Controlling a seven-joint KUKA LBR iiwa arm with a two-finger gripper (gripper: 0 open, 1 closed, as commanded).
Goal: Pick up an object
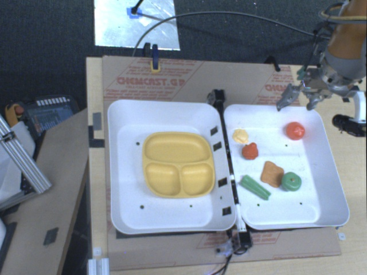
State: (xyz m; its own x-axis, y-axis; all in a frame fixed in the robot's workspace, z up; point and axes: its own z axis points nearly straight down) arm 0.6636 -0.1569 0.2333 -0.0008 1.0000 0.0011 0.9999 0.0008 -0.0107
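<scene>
The right bin [321,179] holds several toy foods: a red tomato [295,130], a small yellow piece [240,136], a red strawberry-like piece [250,151], an orange-brown piece [272,173], a green round piece [291,181] and a long green pod [254,187]. My gripper [299,98] hangs over the bin's far rim, above and behind the tomato. Its two fingers are spread apart, with nothing between them.
The left bin [123,153] holds a yellow divided plate [177,164]. A black divider strip [222,153] runs between the bins. A cable arcs over the back of the bench. Grey equipment stands at the left.
</scene>
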